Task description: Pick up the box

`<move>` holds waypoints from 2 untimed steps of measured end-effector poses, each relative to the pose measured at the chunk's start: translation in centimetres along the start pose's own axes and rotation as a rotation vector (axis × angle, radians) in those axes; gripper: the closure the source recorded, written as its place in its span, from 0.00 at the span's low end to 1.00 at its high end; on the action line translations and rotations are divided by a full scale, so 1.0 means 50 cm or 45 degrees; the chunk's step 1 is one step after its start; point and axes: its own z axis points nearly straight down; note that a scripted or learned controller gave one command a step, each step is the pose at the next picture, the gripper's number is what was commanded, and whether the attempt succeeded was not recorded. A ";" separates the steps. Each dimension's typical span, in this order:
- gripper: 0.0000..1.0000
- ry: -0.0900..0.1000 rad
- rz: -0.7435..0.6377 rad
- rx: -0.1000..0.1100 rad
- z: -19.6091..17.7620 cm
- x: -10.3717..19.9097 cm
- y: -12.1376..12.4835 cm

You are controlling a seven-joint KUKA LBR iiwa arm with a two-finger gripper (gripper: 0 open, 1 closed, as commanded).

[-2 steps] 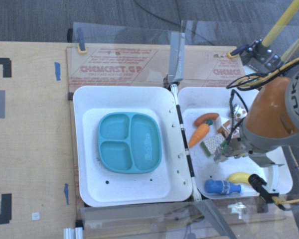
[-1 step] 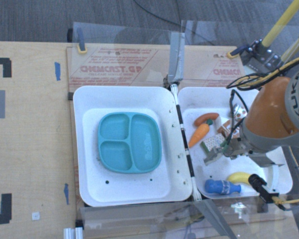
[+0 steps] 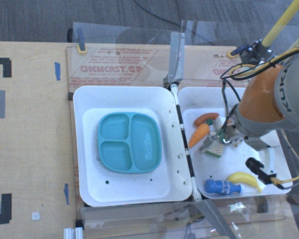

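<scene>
Quick headcount of what's on the bench

Two white bins: the left bin [image 3: 84,133] has just one teal divided plate [image 3: 130,142]. The right bin [image 3: 202,96] has one carrot [image 3: 198,135], one sausage-looking thing [image 3: 207,118], one banana [image 3: 245,180], one blue bottle [image 3: 222,186] and one small box [image 3: 214,149] up against the gripper [image 3: 224,136]. One arm, one gripper.

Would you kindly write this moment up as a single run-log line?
gripper: low in right bin, at box | grasp: cannot tell | nearby: carrot, banana | left bin: blue tray
</scene>
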 end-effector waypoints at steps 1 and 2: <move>1.00 0.000 0.006 -0.004 -0.016 -0.005 0.001; 1.00 0.002 0.075 0.012 -0.263 0.103 0.104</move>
